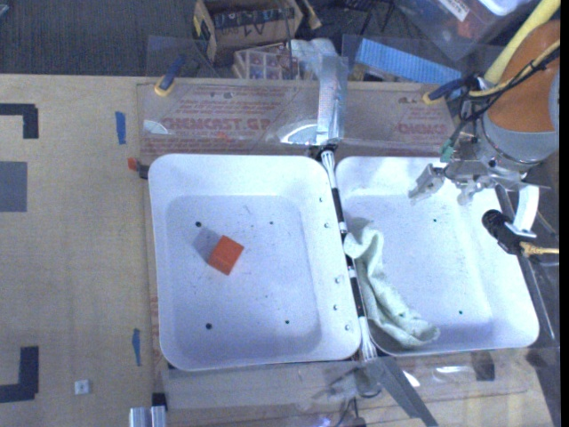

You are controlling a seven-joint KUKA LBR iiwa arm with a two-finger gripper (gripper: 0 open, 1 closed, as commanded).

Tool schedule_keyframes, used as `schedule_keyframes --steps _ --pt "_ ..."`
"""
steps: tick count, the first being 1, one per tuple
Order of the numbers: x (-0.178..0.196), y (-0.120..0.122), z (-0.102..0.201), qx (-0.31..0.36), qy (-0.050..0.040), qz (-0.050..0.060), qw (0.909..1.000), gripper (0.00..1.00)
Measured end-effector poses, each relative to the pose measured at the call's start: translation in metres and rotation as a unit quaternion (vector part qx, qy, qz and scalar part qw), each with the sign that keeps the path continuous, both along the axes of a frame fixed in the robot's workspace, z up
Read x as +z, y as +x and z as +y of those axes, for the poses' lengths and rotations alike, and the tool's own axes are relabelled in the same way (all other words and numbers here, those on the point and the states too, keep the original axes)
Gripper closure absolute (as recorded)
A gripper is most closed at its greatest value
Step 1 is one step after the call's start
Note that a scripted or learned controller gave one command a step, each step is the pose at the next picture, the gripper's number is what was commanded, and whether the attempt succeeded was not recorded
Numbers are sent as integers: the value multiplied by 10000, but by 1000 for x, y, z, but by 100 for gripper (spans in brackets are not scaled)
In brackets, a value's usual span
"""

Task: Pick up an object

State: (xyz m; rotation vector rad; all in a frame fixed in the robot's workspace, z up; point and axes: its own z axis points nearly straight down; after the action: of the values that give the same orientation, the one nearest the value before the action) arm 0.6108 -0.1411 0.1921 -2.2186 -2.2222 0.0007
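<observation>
An orange block point(226, 254) lies in the left bin point(169, 194), left of its middle, with a small grey piece point(205, 240) touching its upper left side. A crumpled pale cloth point(384, 294) lies along the left wall of the right bin point(498, 323), running down to its near corner. My gripper point(445, 186) hangs over the far part of the right bin, well above and to the right of the cloth. Its fingers point(425, 183) are spread open with nothing between them.
A ridge where the two bin rims meet point(342, 238) runs between the block and the cloth. Clear sheeting and cardboard point(249, 118) lie behind the bins. Cables and a black fitting point(502, 229) hang by the arm at the right.
</observation>
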Motion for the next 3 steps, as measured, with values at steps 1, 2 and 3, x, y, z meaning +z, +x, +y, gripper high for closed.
schedule_keyframes --steps 1,2,3 --pt "-100 -56 48 -12 -5 -11 10000 0" --pt "-8 -65 68 -809 -6 -11 9967 0" --pt "-7 -68 92 1106 2 -2 9939 0"
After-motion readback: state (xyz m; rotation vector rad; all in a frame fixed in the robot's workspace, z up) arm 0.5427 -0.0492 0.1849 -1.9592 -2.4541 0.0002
